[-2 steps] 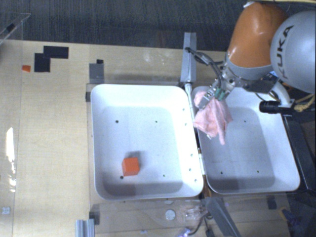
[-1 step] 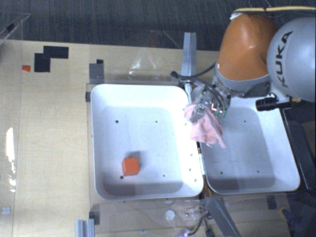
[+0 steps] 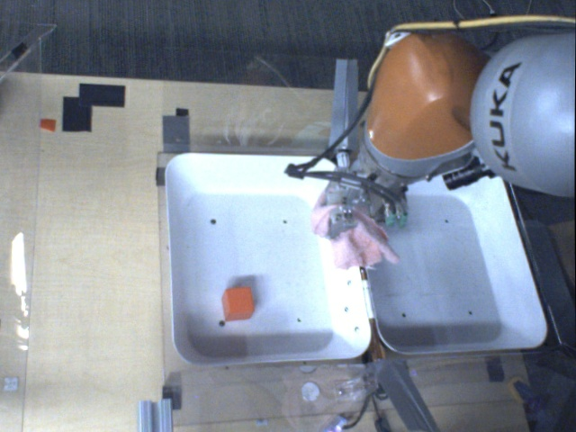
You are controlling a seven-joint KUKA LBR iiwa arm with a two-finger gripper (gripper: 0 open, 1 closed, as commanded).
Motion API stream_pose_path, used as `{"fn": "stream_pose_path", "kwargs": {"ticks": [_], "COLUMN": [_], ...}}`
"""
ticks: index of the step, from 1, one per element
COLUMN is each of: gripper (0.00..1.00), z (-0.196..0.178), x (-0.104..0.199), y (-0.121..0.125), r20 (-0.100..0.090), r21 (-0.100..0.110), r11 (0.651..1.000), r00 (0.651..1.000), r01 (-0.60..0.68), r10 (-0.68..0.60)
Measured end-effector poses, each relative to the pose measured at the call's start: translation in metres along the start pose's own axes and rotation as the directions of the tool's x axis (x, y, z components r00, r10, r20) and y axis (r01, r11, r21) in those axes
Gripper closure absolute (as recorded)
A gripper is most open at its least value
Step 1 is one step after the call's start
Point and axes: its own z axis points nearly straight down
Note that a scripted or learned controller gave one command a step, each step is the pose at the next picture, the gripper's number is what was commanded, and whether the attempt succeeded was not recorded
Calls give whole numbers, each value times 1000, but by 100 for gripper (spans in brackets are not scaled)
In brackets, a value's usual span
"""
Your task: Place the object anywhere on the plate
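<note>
A crumpled pink cloth [image 3: 358, 239] hangs from my gripper [image 3: 358, 209] above the seam between the two bins. Its top is pinched between the fingers and its loose end droops toward the front. The gripper sits under the arm's orange band and points down, shut on the cloth. A small orange block [image 3: 238, 303] lies on the floor of the left bin [image 3: 270, 196], near its front left, well away from the gripper.
The right bin [image 3: 468, 268] lies under the arm's wrist. A metal post [image 3: 345, 97] stands behind the bins at the seam. Black and orange markers [image 3: 85, 106] sit on the wooden bench at the far left.
</note>
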Motion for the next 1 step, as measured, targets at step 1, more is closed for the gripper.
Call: {"fn": "stream_pose_path", "kwargs": {"ticks": [1], "gripper": [100], "z": [12], "x": [29], "y": [43], "r20": [-4], "r21": [0], "r11": [1000], "r00": [1000], "r01": [6], "r10": [-6]}}
